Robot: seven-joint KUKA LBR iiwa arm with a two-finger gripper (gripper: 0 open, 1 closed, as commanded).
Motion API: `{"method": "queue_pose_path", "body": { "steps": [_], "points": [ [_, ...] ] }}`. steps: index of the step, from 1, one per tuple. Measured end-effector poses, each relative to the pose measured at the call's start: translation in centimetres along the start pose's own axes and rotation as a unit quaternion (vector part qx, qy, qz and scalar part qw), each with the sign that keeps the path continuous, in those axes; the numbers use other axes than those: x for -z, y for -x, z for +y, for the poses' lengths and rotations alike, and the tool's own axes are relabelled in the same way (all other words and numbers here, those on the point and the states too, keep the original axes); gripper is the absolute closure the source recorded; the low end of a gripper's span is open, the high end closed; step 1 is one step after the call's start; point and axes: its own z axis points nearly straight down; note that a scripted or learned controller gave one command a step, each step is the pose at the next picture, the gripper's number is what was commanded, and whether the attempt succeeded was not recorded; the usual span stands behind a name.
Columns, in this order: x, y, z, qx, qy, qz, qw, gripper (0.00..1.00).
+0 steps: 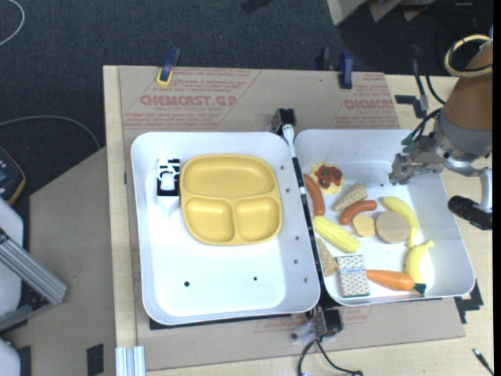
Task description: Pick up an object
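two white bins side by side on the bench, arm (470, 112) reaching in from the right with the orange band showing above the wrist. gripper (409, 167) hanging over the upper right part of the right bin (458, 241), pointing down and a bit left. can't tell the pincer's state, too small and dark to read. nothing visibly pinched.

writing: "chemcast gp" in red, printed over and over on the brown board (196, 100) under the bins. small black and white label (167, 178) at the left bin's (156, 272) edge, text unreadable.

left bin holding a yellow tray (231, 198) with three compartments.

food all in the right bin, below and left of the gripper and apart from it: banana (401, 211) nearest, just below; round tan disc (392, 227) next to it; sausage (358, 211) and a second sausage (315, 195) further left; corn (336, 234); red berries (329, 174) near the top left; second banana (419, 262), carrot (390, 280) and a small box (354, 276) along the bottom edge, well apart from the gripper.
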Motion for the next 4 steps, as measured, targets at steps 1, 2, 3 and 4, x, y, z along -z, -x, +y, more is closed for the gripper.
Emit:
{"method": "queue_pose_path", "body": {
  "steps": [1, 2, 3, 4],
  "points": [
    [4.4, 0.3, 0.0, 0.0, 0.0, 0.0, 1.0, 1.0],
    [8.8, 0.3, 0.2, 0.0, 0.0, 0.0, 1.0, 1.0],
    [7.9, -5.3, 1.6, 0.003, -0.003, 0.002, 1.0, 1.0],
    [7.1, -10.9, 2.6, 0.003, -0.004, 0.002, 1.0, 1.0]
  ]
}}
